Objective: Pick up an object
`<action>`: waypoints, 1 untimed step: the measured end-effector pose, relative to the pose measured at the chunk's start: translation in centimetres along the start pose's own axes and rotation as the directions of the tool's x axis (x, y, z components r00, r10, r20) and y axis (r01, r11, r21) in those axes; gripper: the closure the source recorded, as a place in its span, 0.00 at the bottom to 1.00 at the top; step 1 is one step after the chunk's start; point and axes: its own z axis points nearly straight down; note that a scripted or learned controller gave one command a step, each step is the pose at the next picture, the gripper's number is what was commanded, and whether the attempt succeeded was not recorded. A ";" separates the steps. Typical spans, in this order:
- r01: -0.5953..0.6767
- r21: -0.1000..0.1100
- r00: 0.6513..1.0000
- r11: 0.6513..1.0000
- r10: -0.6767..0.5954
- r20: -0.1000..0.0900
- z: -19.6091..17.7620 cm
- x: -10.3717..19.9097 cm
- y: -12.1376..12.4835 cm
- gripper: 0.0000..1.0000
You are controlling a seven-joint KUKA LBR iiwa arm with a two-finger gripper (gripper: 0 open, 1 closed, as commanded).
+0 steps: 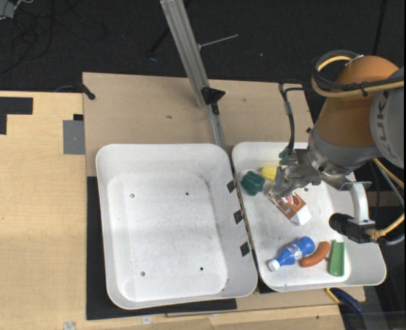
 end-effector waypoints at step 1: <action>-0.001 -0.001 1.000 1.000 0.001 0.000 -0.7 5.4 2.4 1.00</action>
